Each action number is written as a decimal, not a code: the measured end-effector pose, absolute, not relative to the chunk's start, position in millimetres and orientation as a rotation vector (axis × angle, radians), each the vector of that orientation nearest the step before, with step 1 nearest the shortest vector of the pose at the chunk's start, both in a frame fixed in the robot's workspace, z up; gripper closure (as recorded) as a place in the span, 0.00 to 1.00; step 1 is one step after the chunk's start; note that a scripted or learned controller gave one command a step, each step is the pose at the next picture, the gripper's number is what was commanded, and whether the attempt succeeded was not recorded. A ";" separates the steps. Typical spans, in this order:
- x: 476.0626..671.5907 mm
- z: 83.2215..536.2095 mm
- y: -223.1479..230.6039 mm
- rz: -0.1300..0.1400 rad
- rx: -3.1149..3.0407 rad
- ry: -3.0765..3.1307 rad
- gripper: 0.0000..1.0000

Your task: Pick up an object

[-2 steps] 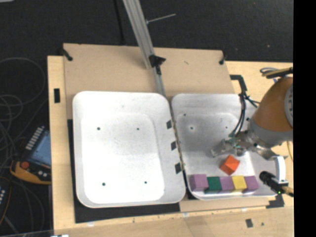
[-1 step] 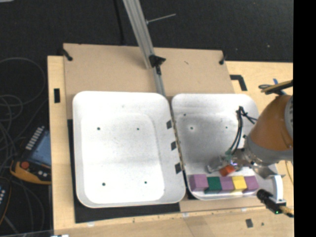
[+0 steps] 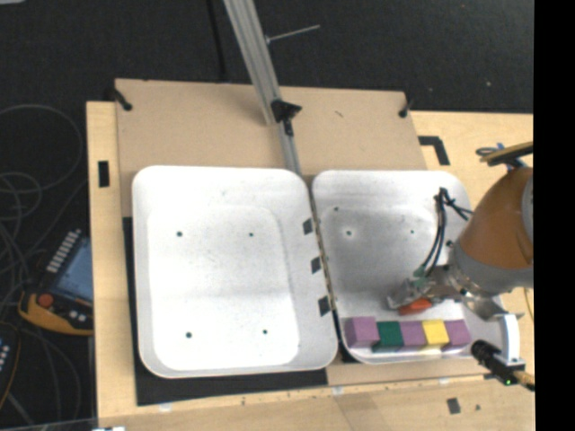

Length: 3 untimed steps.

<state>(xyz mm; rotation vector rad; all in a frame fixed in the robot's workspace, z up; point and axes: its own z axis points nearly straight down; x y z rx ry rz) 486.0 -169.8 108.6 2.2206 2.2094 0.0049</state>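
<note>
Two shallow white bins are sitting side by side on the tabletop (image 3: 377, 115): the left bin (image 3: 225, 268) and the right bin (image 3: 377, 205). Five blocks are lying in one row along the right bin's near edge: three purple blocks (image 3: 362, 330), one green block (image 3: 389, 334) and one yellow block (image 3: 436, 332). One small orange-red object (image 3: 415, 306) is lying just above that row. One arm (image 3: 499, 232) is reaching in.

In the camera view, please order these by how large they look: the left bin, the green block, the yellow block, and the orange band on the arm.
1. left bin
2. orange band, though it sits nearer the camera, so unsure
3. green block and yellow block: they look alike, no ranking
</note>
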 end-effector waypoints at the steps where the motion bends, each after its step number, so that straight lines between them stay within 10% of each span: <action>1: 529.3 157.3 -114.0 0.009 2.209 2.227 1.00; 3: 555.3 202.2 30.1 0.003 2.210 2.230 1.00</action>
